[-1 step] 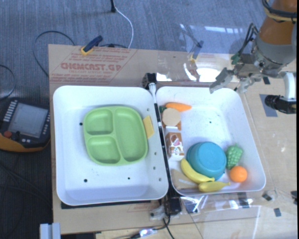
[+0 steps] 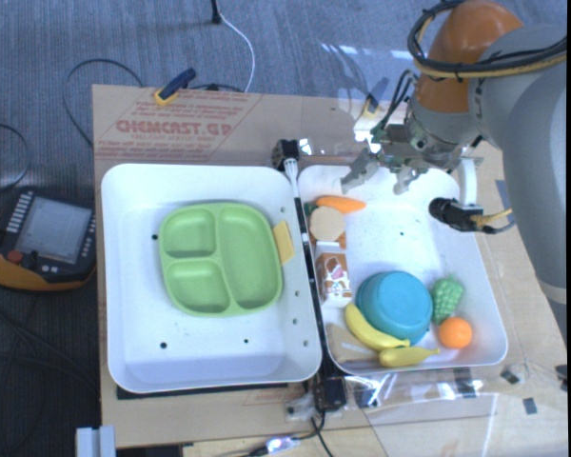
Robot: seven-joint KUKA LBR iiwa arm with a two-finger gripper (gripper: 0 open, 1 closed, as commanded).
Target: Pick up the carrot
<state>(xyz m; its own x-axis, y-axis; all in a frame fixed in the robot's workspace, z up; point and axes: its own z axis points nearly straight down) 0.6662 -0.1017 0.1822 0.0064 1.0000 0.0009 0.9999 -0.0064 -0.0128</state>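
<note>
**Two white bins, carrot at the far left of the right one**

Two shallow white plastic bins sit side by side on my bench, and I see the carrot point(image 2: 341, 203) in the right bin point(image 2: 476, 284), at its far left corner. It is a small, smooth orange piece, tapered and lying on its side, touching the far edge of a round tan bun-shaped toy point(image 2: 327, 225).

The gripper point(image 2: 388, 168) hangs over the far rim of the right bin, just to the right of the carrot and apart from it. Its two dark metal fingers are spread wide, with nothing between them. Above it I see the orange band point(image 2: 468, 29) and the grey arm body, wrapped by black cables.

Nearer in the right bin, a small printed carton point(image 2: 333, 277) lies along the left wall. A glossy blue bowl point(image 2: 396, 305) sits upside down in the middle, with a curved yellow banana point(image 2: 381, 341) touching its near edge. A bumpy green toy point(image 2: 446, 298) lies to the right of the bowl, and a round orange fruit point(image 2: 455, 332) sits just nearer than that.

In the left bin point(image 2: 133, 341) I see a matte light green tray point(image 2: 219, 258) with three rounded compartments. A small yellow block point(image 2: 284, 242) rests against the tray's right edge.
</note>
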